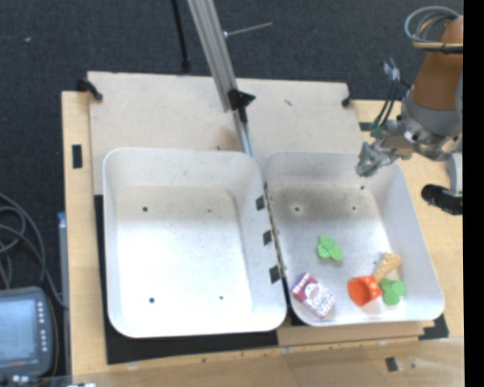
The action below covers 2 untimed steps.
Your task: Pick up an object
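Camera view puts us right above the bench, and as we read it, the pick has not happened: nothing sits in the gripper (369, 164), and every candidate lies loose in the right bin (323, 180). We count them off along that bin's near end: a green clover-shaped piece (330, 249) out on its own toward the middle, a pink and white packet (314, 295) down by the near left corner, and a tight little cluster on the near right, an orange cup-like toy (363, 290) with a tan piece (386, 264) just behind it and a small green ball-like piece (393, 292) right beside it. The left bin (185, 240) plays no part here. So what is left is everything: choose one, come down, close, lift. As for the arm (436, 87), it comes in from the right, orange band up high, wrist angled down and to the left, with the gripper hanging over the far right corner of the right bin, well apart from all the objects. At this size, we cannot tell how the claw is set.
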Available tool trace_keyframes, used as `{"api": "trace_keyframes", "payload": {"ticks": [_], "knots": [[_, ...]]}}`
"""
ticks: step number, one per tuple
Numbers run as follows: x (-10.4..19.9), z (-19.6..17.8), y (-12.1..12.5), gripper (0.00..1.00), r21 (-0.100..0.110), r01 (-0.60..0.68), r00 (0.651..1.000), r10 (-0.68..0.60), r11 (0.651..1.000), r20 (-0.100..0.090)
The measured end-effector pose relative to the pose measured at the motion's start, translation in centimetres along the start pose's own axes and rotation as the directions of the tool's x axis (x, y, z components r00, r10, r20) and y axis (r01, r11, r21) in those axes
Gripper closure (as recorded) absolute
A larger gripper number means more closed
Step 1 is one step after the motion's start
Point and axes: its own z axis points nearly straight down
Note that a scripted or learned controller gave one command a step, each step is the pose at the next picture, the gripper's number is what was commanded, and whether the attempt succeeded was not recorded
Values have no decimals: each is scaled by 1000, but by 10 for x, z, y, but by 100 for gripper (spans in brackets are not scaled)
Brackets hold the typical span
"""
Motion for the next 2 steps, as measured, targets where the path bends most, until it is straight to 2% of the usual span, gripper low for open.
{"api": "trace_keyframes", "payload": {"ticks": [1,2], "knots": [[-3,-47,8,100,0,1,1000,-1,1000,0],[47,-56,1,100,6,3,1000,-3,1000,-2]]}}
